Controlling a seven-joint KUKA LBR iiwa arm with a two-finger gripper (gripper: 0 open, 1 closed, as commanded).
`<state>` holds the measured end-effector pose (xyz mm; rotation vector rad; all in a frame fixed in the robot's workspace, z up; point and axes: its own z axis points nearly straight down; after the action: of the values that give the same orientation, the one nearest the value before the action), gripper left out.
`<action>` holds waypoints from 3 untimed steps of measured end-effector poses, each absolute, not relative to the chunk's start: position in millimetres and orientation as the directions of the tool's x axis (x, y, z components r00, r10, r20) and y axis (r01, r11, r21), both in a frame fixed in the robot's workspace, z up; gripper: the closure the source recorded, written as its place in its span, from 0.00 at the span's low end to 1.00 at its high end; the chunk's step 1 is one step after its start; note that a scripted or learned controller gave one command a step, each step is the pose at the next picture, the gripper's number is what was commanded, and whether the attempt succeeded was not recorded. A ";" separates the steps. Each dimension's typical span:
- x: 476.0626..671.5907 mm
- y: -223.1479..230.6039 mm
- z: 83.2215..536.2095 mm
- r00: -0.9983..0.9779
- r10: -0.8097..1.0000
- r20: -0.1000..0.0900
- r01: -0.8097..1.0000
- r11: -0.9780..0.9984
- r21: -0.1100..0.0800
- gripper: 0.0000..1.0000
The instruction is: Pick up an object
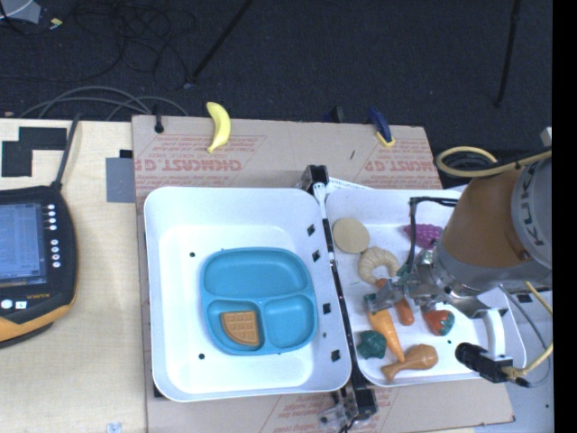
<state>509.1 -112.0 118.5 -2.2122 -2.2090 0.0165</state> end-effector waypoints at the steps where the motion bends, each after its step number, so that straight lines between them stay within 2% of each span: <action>1: 512.5 -114.9 136.3 0.009 1.000 0.002 1.000 -0.009 -0.006 1.00; 2: 477.4 -99.8 200.6 0.000 1.000 0.001 1.000 0.000 0.000 1.00; 3: 558.7 -119.9 91.7 -0.002 1.000 -0.007 1.000 0.002 0.009 1.00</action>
<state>558.7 -119.9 91.7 -2.2271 -2.2311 -0.0025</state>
